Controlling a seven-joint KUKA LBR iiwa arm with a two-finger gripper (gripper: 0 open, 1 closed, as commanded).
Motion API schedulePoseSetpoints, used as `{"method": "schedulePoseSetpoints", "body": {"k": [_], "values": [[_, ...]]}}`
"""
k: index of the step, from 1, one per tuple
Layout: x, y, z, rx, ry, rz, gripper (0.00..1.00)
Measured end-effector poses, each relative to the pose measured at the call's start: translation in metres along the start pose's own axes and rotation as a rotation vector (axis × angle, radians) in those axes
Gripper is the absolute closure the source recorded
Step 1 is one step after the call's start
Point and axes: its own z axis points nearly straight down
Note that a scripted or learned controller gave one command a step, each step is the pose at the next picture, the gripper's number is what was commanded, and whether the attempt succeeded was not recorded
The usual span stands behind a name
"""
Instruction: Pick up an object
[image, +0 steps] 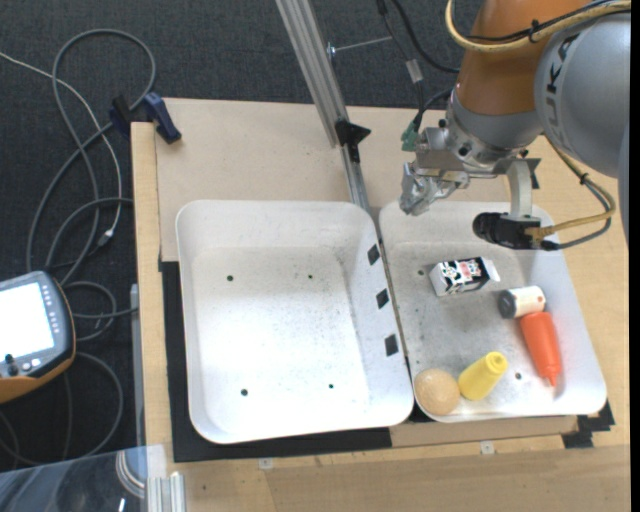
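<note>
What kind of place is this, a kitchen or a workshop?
Most likely a robotics test lab: a robot arm hangs over two white bins, loose cables trail on the floor, and a handheld controller lies nearby.

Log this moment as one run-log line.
gripper: over right bin far-left corner, holding nothing | right bin: carton, orange bottle, yellow bottle, tan ball | pick: not done

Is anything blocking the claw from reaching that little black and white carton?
Nothing visible does. The gripper hangs over the far left corner of the right bin, and the bin floor between it and the black and white carton is bare. The other items lie nearer the front.
</note>
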Motion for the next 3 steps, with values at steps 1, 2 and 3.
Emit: {"method": "schedulePoseSetpoints", "body": {"k": [1,2,3], "values": [[0.043,-0.021,0.02,0.002,0.0,0.0,1.0],[0.089,-0.041,0.018,0.001,0.0,0.0,1.0],[0.085,-0.04,0.018,-0.001,-0.002,0.006,0.0]]}}
